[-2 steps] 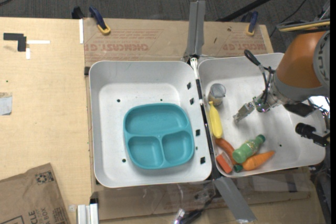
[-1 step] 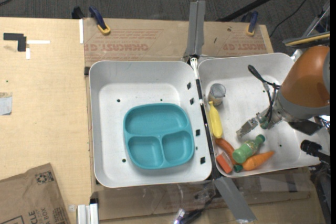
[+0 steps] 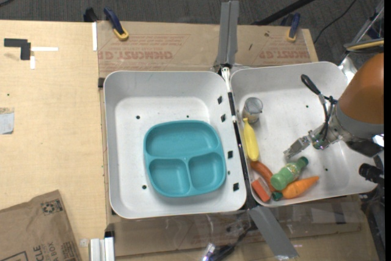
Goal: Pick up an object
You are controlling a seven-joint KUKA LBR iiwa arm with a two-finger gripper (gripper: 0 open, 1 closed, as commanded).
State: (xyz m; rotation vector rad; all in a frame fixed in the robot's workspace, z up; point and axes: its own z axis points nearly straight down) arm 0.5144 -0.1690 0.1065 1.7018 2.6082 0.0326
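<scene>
My gripper (image 3: pixel 297 147) hangs low in the right bin (image 3: pixel 287 79), reaching in from the right, open with nothing between its fingers. Just below it lies a green bottle (image 3: pixel 287 173), apart from the fingertips. An orange carrot (image 3: pixel 300 186) rests against the bottle's lower side. Near the bin's left wall lie a yellow banana (image 3: pixel 250 140), a grey cup (image 3: pixel 252 108) above it, and a red-orange piece (image 3: pixel 261 180) in the lower left corner.
The left bin (image 3: pixel 122 131) holds a teal divided plate (image 3: pixel 184 158). A slim black spoon-like thing (image 3: pixel 310 84) lies at the back of the right bin near the arm. A metal divider (image 3: pixel 228 40) stands between the bins.
</scene>
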